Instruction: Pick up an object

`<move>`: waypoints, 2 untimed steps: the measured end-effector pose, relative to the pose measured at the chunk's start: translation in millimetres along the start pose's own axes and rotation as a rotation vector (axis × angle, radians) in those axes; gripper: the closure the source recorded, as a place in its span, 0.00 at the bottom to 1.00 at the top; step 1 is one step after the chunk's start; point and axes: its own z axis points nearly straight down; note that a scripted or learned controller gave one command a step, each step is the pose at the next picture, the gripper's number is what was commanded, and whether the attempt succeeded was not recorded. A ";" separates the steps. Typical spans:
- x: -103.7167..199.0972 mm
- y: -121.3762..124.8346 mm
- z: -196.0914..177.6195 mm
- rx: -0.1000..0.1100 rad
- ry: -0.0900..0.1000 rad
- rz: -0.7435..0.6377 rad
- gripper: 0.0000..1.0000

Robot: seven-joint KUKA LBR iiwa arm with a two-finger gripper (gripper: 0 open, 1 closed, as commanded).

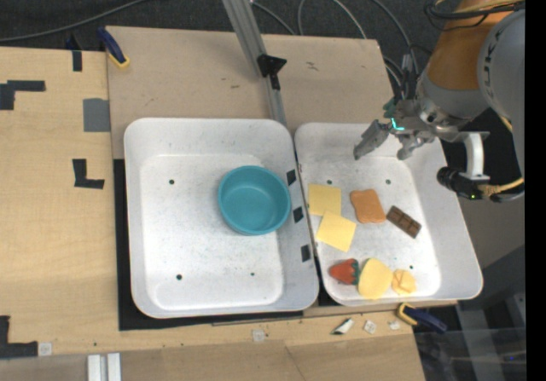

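Fingers (pixel 391 143) spread apart and holding nothing, hanging over the bare back end of the right bin (pixel 450 234), so no pick is made and everything is left: toast (pixel 368 205), cheese (pixel 324 199) and chocolate (pixel 403 222) lie nearer the front.

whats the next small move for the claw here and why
Probably bring the claw toward the camera and down over the orange bread-like piece. The claw sits open above the far end of the right bin with nothing between its fingers, while the food pieces all lie nearer the camera. That orange piece looks like the closest one, with bare floor around it.
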 end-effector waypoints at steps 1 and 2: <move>3.0 -5.4 44.9 0.004 -0.001 0.000 0.00; -6.6 -5.5 100.3 0.006 -0.001 0.001 0.00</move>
